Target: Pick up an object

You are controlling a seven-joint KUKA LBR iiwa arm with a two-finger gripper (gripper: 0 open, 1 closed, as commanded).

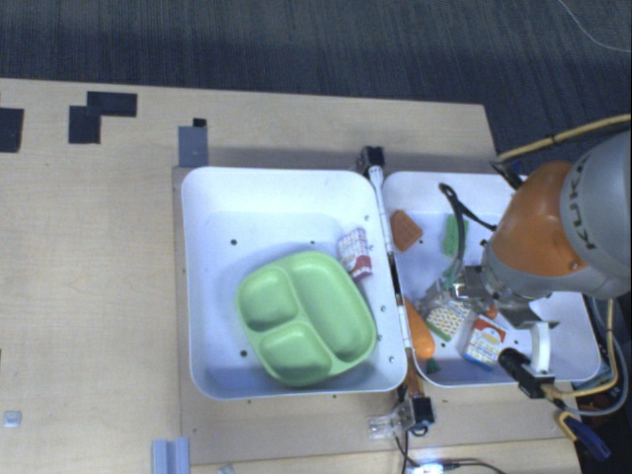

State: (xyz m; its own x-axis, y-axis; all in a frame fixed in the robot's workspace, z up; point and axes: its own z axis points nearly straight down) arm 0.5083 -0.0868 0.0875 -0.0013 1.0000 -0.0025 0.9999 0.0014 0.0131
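Note:
My gripper (456,290) reaches down into the right bin (423,192), under the grey and orange wrist. It hangs just above a patterned packet (445,320). Beside that packet lie a small red, white and blue carton (484,345) and an orange piece (422,337) by the bin's left wall. A brown-orange piece (405,228) and a green stick-like thing (452,235) lie further back in the same bin. The wrist hides part of the bin's middle.
The left bin (197,265) holds a green divided plate (307,315) and a small red and white can (355,253) against its right wall. A white curved thing (540,343) lies at the right bin's front right. Bare wooden bench spreads to the left.

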